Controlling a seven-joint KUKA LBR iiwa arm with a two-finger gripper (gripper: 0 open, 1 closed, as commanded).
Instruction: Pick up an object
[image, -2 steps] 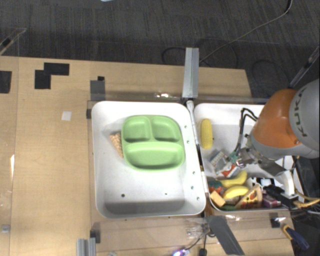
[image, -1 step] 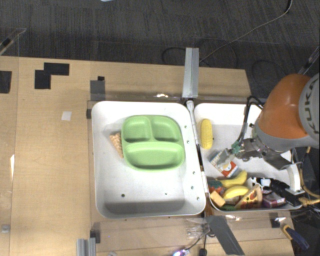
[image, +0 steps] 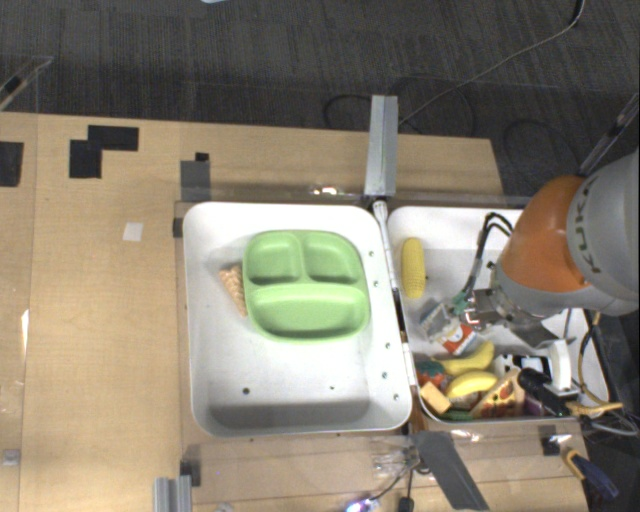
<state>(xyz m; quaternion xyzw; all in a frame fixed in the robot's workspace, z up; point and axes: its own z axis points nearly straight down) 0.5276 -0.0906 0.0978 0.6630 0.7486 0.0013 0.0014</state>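
Grey and dark, the gripper (image: 457, 314) is low in the right bin (image: 450, 232), just beside the corn cob (image: 412, 267) on its lower right. Cables and the wrist hide its tip, so I cannot tell whether it is spread, pressed together or pinching anything. A small red-and-white piece (image: 459, 341) lies right under it, touching or nearly touching; nothing can be seen gripped. Black cables loop up from the gripper to the wrist. Behind them sits the orange band (image: 540, 240), right of the cob, and then the grey arm (image: 612, 230), which slants down into the bin and runs off to the right.

The things to pick up all lie in this bin. One yellow corn cob stands lengthwise against the bin's left wall. Two yellow bananas lie below the cob, one (image: 470, 360) just past the red-and-white piece and the other (image: 473, 385) just beyond that, near the bin's front edge. Beside them, further from the cob, lie one green piece (image: 433, 381), one pizza-like slice (image: 505, 396) and one dark purple piece (image: 545, 397). They are crowded together, and I cannot name them more closely.

Left of the cob, across the shared wall, is the second white bin (image: 300, 400). It holds one green divided plate (image: 304, 284) with three compartments. One tan waffle-like piece (image: 233, 289) lies at the plate's far side from the cob, touching its rim.
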